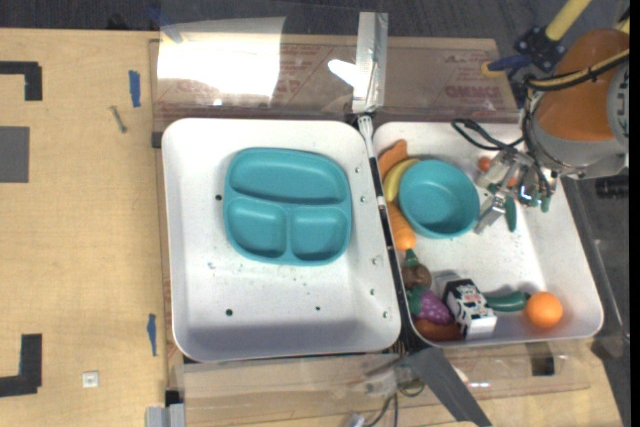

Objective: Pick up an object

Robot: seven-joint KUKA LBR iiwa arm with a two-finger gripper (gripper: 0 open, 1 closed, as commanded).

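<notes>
Faintly, reversed lettering on clear panel (440, 75), unreadable.

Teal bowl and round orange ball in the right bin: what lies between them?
In the camera view, bare white bin floor separates teal bowl from orange ball.

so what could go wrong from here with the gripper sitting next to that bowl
1. The gripper sits close beside the teal bowl in the right bin; a descent here might knock the bowl rather than grasp anything.
2. The bowl lies against the banana and carrot, so a push could shift them together.
3. Other items, including the orange, crowd the near end, where a grab may catch two things.
</notes>
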